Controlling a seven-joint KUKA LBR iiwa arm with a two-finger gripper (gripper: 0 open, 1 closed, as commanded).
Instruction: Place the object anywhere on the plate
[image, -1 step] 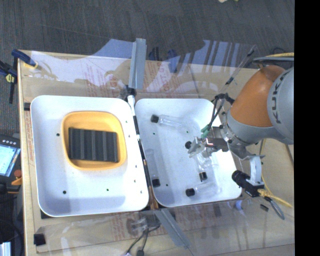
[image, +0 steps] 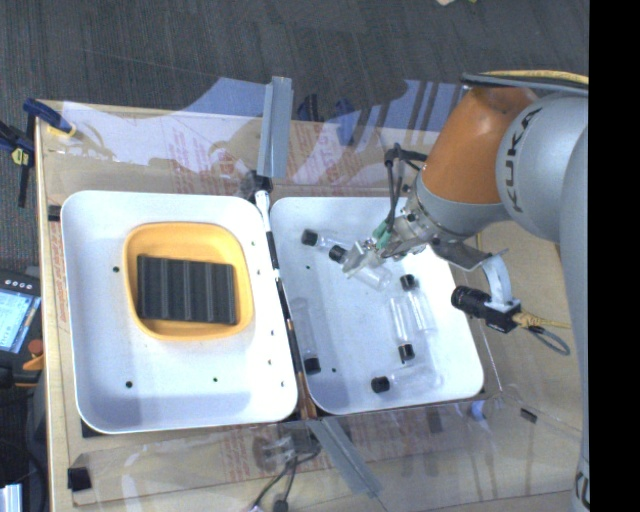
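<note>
Hovering over the right bin, my end effector hangs just above a clear vial; whether it grips, I cannot tell. Left of that bin, the yellow plate waits, so the transfer is not yet done.

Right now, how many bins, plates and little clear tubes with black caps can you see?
White bins: 2, left and right
Yellow plate: 1
Clear tubes with black caps: about 5, such as, some hard to tell apart
Total: about 8
</note>
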